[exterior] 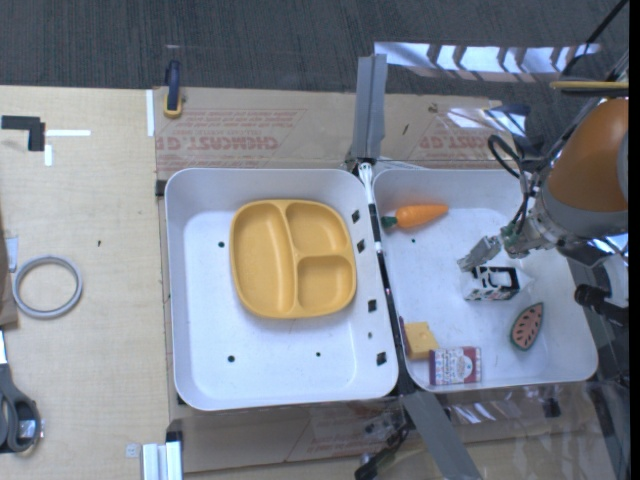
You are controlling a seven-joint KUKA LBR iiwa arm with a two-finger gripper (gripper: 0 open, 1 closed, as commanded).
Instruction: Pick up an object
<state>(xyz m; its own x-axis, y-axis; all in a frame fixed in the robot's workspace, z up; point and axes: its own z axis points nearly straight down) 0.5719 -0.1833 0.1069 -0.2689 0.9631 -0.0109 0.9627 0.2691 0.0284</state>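
Though its grip cannot be told, gripper (492, 276) low in right bin (570, 368), perhaps touching nothing.

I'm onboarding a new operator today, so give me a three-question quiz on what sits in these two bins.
1. True or false: the yellow divided plastic plate lies in the right white bin.
2. Which item lies nearest the right bin's far-left corner? A) orange toy carrot B) watermelon slice toy C) red and white small carton
3. Fill in: the yellow cheese wedge toy rests against the right bin's ____ wall.

Key: 1 false, it lies in the left white bin; 2 A; 3 left. The claw hangs over the right bin.
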